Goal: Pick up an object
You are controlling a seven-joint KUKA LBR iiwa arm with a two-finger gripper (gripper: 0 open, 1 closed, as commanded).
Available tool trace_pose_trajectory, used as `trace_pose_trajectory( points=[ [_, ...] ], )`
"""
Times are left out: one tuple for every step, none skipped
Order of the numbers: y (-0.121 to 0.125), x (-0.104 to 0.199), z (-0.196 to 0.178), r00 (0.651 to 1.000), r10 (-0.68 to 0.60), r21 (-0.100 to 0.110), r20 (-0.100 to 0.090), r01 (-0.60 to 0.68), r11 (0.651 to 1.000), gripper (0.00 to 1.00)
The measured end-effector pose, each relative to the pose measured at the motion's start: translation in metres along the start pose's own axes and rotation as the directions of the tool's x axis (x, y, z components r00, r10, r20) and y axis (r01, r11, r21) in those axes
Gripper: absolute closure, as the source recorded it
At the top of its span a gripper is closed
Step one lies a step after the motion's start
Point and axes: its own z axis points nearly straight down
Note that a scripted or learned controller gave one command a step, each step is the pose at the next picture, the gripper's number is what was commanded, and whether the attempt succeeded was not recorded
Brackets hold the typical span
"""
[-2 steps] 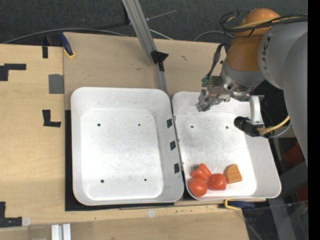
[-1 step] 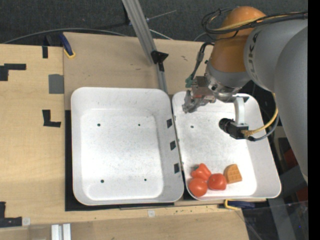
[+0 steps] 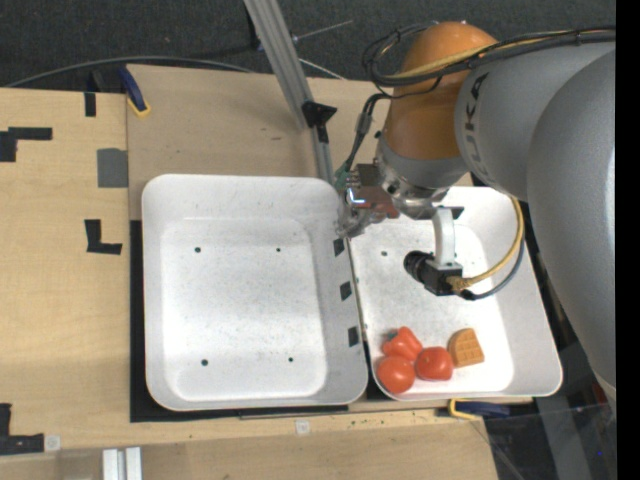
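Three red, tomato-like pieces [image 3: 412,359] lie clustered at the near edge of the right bin [image 3: 497,230]. An orange-brown waffle-like block [image 3: 465,348] rests right beside them. My gripper [image 3: 361,206] hangs under the orange-banded wrist at the far left corner of the right bin, close to the wall shared with the left bin. It is well away from the red pieces and the block, and I see nothing held in it.
The left bin [image 3: 240,288] sits beside the right one, their rims touching. A grey metal bar [image 3: 285,63] slants down from the top to the bins' far junction. Black tape marks [image 3: 97,236] dot the bench on the left.
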Motion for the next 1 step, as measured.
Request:
trace_pose_trajectory(
  points=[
    [-0.0042, 0.0577, 0.0083, 1.000, 0.000, 0.001, 0.001, 0.000, 1.000, 1.00]
  ],
)
